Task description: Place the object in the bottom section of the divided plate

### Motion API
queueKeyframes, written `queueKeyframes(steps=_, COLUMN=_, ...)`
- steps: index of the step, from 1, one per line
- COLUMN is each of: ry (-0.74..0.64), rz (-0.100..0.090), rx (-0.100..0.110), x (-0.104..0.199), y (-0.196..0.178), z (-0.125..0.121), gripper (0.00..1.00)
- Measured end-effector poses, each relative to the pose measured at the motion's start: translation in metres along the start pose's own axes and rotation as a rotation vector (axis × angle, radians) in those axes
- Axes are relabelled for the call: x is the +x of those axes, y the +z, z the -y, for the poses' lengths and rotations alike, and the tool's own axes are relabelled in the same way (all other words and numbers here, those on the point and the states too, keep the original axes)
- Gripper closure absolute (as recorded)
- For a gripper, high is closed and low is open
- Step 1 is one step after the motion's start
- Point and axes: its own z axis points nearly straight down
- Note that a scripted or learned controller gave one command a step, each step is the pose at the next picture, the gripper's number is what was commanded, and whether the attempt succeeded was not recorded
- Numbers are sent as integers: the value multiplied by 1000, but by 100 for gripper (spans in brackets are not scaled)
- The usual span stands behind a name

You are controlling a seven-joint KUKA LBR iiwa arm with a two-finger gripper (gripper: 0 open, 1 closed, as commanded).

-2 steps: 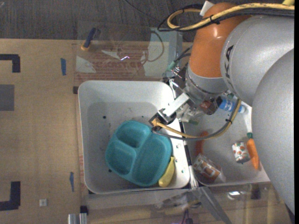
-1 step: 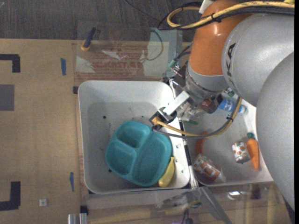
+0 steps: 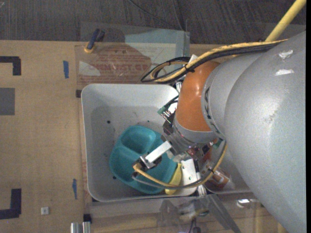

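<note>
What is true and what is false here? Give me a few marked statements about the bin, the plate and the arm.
1. A teal divided plate lies in the white bin. True.
2. The plate rests on the bench outside the bin. False: it is inside the bin, toward the view's lower edge.
3. The arm hangs over the bin's right side. True.
4. The band above the wrist is blue. False: the band is orange.
5. A yellow thing shows at the plate's lower right edge. True.
</note>
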Motion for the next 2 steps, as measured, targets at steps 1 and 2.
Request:
queueKeyframes(steps=1, ry=53, rz=-1, rx=2, x=-20, y=-1, z=-22, gripper=100)
queueKeyframes(steps=2, ry=229, rz=-18, rx=-4, x=14, y=83, z=12, gripper=100)
